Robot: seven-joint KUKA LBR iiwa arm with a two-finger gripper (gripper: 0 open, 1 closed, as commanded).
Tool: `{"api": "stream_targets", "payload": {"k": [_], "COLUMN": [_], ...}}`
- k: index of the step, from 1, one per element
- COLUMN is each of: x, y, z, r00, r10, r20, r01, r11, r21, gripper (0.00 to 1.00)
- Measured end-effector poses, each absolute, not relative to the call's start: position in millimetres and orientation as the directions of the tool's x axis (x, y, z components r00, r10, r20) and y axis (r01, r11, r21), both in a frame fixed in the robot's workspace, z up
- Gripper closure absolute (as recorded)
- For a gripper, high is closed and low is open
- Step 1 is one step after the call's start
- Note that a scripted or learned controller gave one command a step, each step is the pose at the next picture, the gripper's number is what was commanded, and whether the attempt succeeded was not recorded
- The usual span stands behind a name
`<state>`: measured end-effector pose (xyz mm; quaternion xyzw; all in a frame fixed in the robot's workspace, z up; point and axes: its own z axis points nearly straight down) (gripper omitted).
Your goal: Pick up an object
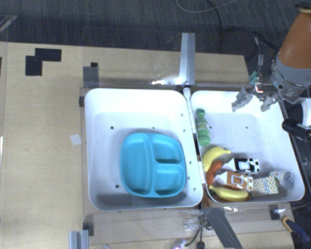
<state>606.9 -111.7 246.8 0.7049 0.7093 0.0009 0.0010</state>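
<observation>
My gripper (255,101) hangs over the back edge of the right bin (259,134), fingers spread open with nothing between them. A green bottle (201,128) lies along that bin's left wall. Toward the front sit a yellow banana (215,155), a second banana (229,193), an orange carrot-like piece (212,173), a black-and-white toy (247,165), a small orange-and-white box (237,180) and a patterned packet (264,185). All of them lie well in front of the gripper.
A blue divided plate (153,165) lies in the left bin (109,139). A metal post (187,58) stands behind the wall between the bins. The back half of the right bin is bare white floor.
</observation>
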Motion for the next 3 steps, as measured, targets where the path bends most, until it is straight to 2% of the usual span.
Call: {"api": "stream_targets", "payload": {"k": [1, 2, 3], "x": [604.2, 649.9, 651.2], "y": [-44.1, 30.9, 32.1], "z": [322.1, 275.7, 288.0], "r00": [-0.02, -0.136, -0.141], "r10": [1.0, 0.991, 0.99], "r20": [0.0, 0.0, -0.001], "r01": [1.0, 0.991, 0.99], "r11": [0.02, 0.136, 0.14], "r21": [0.008, 0.005, 0.011], "gripper": [0.0, 0.0, 1.0]}}
